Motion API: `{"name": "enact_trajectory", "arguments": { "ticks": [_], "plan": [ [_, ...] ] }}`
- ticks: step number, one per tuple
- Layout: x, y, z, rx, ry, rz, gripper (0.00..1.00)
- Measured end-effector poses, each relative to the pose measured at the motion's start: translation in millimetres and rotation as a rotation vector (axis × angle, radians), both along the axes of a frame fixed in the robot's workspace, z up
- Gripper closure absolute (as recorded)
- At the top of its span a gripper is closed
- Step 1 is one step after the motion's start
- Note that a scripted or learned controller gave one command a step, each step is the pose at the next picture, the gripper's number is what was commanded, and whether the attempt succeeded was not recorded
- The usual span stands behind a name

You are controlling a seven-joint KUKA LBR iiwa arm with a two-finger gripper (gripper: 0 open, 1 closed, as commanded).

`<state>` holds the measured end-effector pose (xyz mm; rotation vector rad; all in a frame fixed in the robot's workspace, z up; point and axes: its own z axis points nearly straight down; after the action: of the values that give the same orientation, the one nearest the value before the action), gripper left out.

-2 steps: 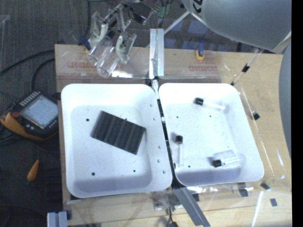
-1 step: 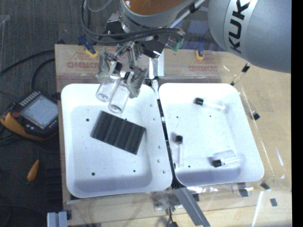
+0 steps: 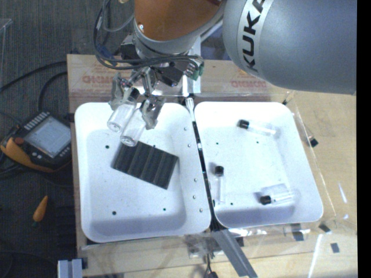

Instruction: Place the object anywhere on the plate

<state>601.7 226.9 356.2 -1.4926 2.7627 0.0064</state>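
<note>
The arm (image 3: 290,33) fills the top of the frame, a smooth grey casing lettered "KUKA" in black, with a glossy orange band (image 3: 174,7) at top centre. Below it the bench (image 3: 336,126) is pale wood, and a board along its back edge carries faint reddish printing too blurred to read.

Two shallow white bins with rounded corners sit side by side, touching at mid-frame. The left bin (image 3: 98,213) holds the plate (image 3: 145,165), a dark, ribbed, rectangular slab lying flat left of centre, its long axis tilted from upper left down to lower right. The right bin (image 3: 301,155) holds three small clear vials with black caps: one (image 3: 255,127) near the top, one (image 3: 218,181) by the left wall, one (image 3: 277,197) at lower right.

The gripper (image 3: 134,106) hangs over the upper part of the left bin, its metal fingers closed on the object (image 3: 127,126), a pair of clear, cylindrical vials. Their long axes run from upper left down to lower right, the lower ends just above the plate's upper edge.

A handheld pendant (image 3: 40,141) with a grey screen lies on the dark floor at the left edge.
</note>
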Motion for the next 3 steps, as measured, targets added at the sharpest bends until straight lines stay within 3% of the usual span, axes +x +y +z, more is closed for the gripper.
{"name": "enact_trajectory", "arguments": {
  "ticks": [1, 2, 3],
  "plan": [
    [66.9, -16.7, -52.5, 0.0, -0.002, 0.339, 1.0],
    [63.5, -7.4, 79.3, 0.003, -0.005, 0.152, 1.0],
    [-17.6, -5.2, -15.8, 0.001, 0.0, 0.195, 1.0]
  ]
}}
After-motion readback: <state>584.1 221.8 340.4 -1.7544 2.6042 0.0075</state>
